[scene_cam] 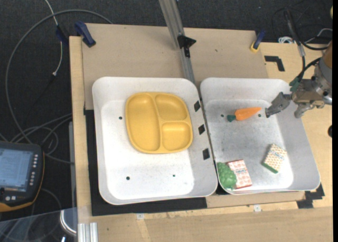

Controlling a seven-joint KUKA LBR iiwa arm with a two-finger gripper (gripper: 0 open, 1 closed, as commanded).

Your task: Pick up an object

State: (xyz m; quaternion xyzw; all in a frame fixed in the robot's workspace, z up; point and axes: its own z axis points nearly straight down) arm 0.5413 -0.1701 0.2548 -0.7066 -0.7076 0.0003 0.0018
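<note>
A: Identify the candidate objects and their appearance.

B: Three items lie in the right bin [301, 146]. A toy carrot [246, 113], orange with a dark green stem end pointing left, lies on its side in the upper part of that bin. A small block with a pale patterned top and a green edge [274, 158] lies tilted at the lower right. A small red-and-white printed box [240, 174] lies at the lower left, touching a green leafy item [226, 175] on its left side.

A: State the contents of the left bin.

B: The left bin [108, 130] holds one yellow divided plate [158, 122] with three compartments: one long section on the left, two smaller ones on the right. It sits in the upper centre of the bin.

A: Report the gripper condition.

B: The gripper [289, 106] is at the right edge of the frame, over the upper right part of the right bin. Its two fingers stand apart, spread, with nothing between them. The nearer fingertip [274, 110] is just beside the carrot's right end; contact cannot be determined.
</note>
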